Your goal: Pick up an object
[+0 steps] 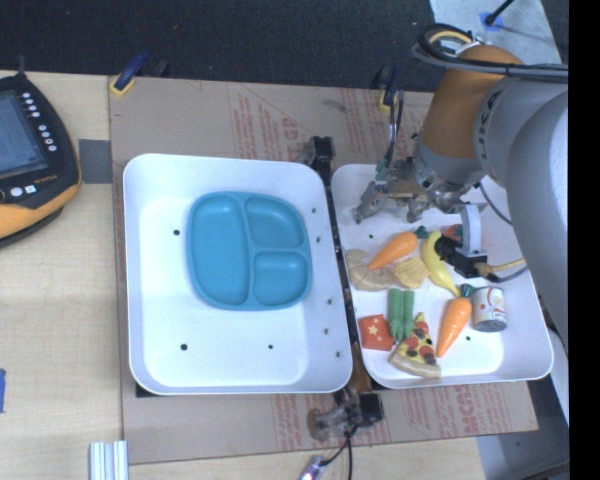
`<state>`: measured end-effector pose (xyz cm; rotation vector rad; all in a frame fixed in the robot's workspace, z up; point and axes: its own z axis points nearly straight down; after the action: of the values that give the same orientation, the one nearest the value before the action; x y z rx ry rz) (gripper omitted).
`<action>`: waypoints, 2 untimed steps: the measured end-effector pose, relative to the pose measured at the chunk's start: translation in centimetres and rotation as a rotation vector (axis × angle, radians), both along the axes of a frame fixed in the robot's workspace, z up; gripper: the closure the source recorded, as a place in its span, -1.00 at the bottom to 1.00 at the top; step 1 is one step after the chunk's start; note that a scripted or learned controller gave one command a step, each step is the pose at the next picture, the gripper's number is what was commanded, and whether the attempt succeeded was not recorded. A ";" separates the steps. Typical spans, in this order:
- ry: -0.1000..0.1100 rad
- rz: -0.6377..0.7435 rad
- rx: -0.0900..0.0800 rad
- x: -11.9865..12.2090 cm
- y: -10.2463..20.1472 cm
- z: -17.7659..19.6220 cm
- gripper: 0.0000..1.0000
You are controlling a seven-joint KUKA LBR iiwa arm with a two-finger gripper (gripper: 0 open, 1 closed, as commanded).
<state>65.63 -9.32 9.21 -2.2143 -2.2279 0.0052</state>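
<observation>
My gripper (392, 206) hangs over the back left part of the right bin (520, 363), its fingers spread open with nothing between them. Just in front of it lie toy foods: a carrot (392, 251), a yellow banana (438, 264), a second carrot (454, 323), a pale cookie-like piece (365, 271), a green vegetable (401, 313), a red piece (375, 332), a pizza slice (417, 353) and a small can (489, 308). The gripper stands above and behind the first carrot, apart from it.
The left bin (155, 268) holds a blue divided plate (248, 248). A teach pendant (20, 163) lies on the bench at far left. The arm's grey body and orange band (460, 108) fill the right side above the right bin.
</observation>
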 end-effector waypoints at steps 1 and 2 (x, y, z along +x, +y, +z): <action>0.000 0.000 0.000 0.0 0.0 0.0 -1.00; 0.000 -0.001 0.000 0.0 0.0 0.0 -1.00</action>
<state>65.63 -9.35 9.21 -2.2150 -2.2273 0.0049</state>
